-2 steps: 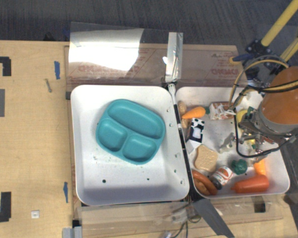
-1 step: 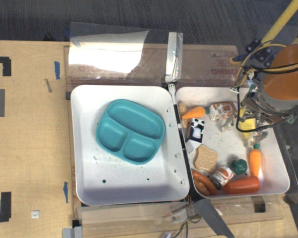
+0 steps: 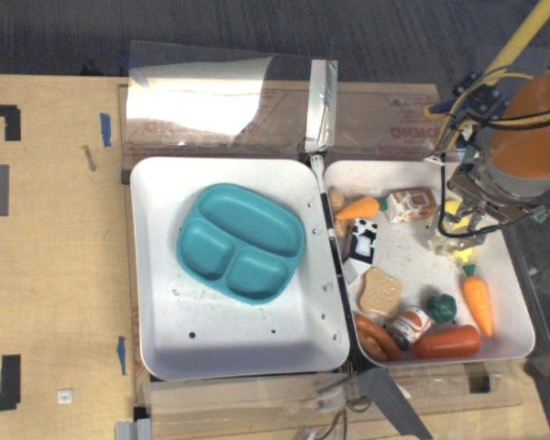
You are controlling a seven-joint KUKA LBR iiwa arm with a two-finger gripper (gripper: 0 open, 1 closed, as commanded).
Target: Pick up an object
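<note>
L bin (image 3: 156, 337) held just a teal divided tray (image 3: 241, 240), lying a bit toward that bin's far side; not a likely pick, too broad and flat for a two-finger claw. R bin (image 3: 522, 333) carried the candidates, all small toy food by the look, prob. light hollow plastic, stiff, smooth and a bit slippery. Along its L wall: a black-and-white carton (image 3: 362, 240), w/ an orange piece (image 3: 358, 209) just beyond it toward the far L corner; a toast slice (image 3: 379, 292) nearer the front, flat, hard to get under. Front edge was crowded: a small can (image 3: 410, 324) touching a red sausage (image 3: 451, 341), a dark green piece (image 3: 441, 307) just behind them. Round shapes could roll or squirt out unless pinched across the narrow width at mid-length. A small box (image 3: 411, 205) sat near the far wall, flat-sided, prob. easiest to squeeze. A carrot (image 3: 478, 302) lay by the R wall w/ room around it; best taken across the thick end, since the taper would slip. Arm (image 3: 524, 140) came in over the far R corner, wrist pointing down, gripper (image 3: 457, 223) low over that corner's floor, between box and carrot, w/ a yellow bit right at it. Claw opening: couldn't tell, cabling and wrist hid it; nothing seen held.
</note>
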